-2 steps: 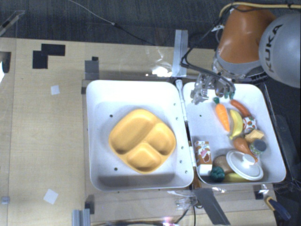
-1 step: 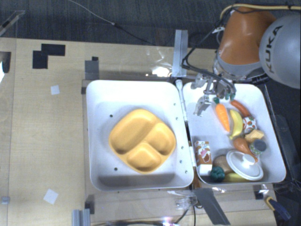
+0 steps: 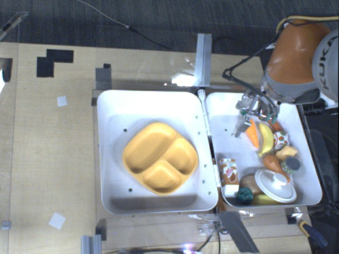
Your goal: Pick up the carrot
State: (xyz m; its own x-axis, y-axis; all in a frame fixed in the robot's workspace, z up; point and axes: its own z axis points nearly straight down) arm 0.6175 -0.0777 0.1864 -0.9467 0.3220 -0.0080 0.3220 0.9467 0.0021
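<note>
The carrot, a short orange piece, lies in the right bin near its upper middle, pressed against the left side of a yellow banana. My gripper hangs directly over the carrot's upper end, reaching down from the grey and orange wrist at the upper right. The gripper's tip is at or just above the carrot; whether it touches is unclear.
Crowding the right bin's lower right are an orange-brown item, a white lid, a small carton, a teal ball and a brown lump. The left bin holds a yellow divided plate.
</note>
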